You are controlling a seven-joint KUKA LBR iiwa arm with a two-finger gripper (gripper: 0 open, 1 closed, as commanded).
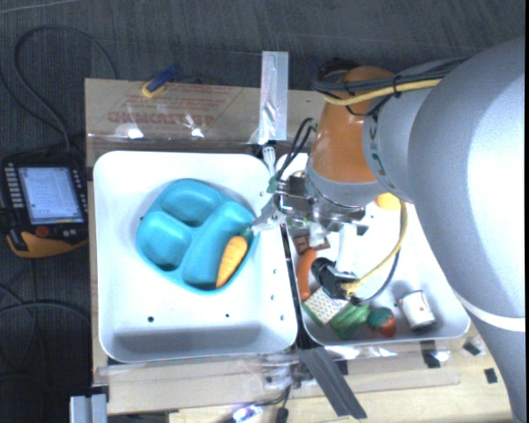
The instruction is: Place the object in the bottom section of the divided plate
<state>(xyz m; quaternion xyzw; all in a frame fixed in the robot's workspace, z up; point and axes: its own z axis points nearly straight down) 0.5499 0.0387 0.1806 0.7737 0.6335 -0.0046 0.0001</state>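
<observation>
- the one grey kuka arm (476, 174) fills the right side, its orange band (339, 148) sitting over the gap between the two bins.
- two shallow white bins lie side by side: the left bin (159, 324) and the right bin (441, 320), the second largely covered by the arm.
- a brown board (176, 108) with red printing lies beyond the left bin, with one small blue and yellow item (161, 79) at its far edge.
- one blue divided plate (194, 232) rests in the left bin, toward its far right part; it has three sections.
- one handheld pendant (40, 203) with a lit screen lies on the floor left of the bins.
- the gripper (313, 227) hangs below the orange band over the shared bin walls; whether its fingers are apart or together cannot be told here.
- one orange carrot (232, 261) lies in the plate's near right section, apart from the gripper. its long axis runs from far right to near left, thicker end toward the far right, narrower tip pointing near left at the plate's rim.
- small things in the right bin, near the front: one green vegetable-like piece (351, 317), one small white cylinder (416, 308), one red-orange piece (307, 267) by the left wall, and one yellow piece (387, 203) partly behind the arm.
</observation>
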